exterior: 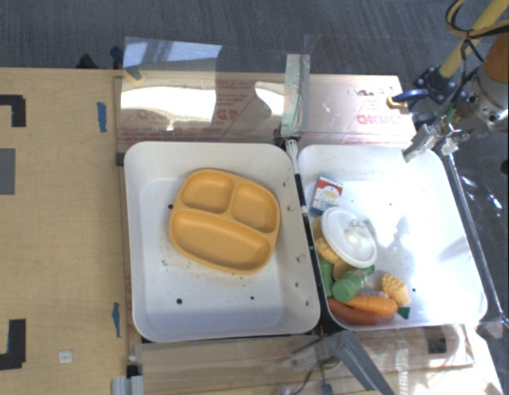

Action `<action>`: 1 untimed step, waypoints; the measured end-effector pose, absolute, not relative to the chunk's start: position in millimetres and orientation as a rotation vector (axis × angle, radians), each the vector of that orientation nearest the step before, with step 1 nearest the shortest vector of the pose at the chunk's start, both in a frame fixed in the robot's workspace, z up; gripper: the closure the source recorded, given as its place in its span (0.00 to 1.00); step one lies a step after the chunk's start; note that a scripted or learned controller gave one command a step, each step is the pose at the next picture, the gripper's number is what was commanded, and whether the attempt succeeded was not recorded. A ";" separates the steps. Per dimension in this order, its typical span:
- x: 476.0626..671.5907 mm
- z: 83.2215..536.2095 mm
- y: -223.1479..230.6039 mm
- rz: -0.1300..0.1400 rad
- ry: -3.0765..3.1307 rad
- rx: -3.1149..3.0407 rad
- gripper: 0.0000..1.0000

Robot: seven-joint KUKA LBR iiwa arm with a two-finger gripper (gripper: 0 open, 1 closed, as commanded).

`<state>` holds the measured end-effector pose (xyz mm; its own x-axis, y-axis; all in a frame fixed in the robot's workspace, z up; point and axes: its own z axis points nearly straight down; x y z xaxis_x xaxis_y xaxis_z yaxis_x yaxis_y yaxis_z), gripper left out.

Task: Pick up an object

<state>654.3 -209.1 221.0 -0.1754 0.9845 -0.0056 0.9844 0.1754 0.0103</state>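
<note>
The right bin [431, 212] holds a heap of toy food along its left side. A small white, blue and red carton [326, 194] lies at the heap's far end, with a round white cup [349, 236] just in front of it. Nearer the front lie a green piece [347, 287], an orange carrot [371, 305] and a bumpy yellow piece [394, 287]. My gripper [425, 144] hangs over the bin's far right corner, well apart from the heap, with nothing seen in it.
The left bin [155, 295] bears a yellow divided plate [225, 219]. A clear plastic wall [238, 97] stands behind both bins. Cables [472, 11] trail from the arm at the top right. Brown cardboard [48, 220] covers the bench on the left.
</note>
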 end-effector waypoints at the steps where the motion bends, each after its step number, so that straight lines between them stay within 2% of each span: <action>1: 661.5 91.1 -218.5 0.001 2.881 1.316 0.00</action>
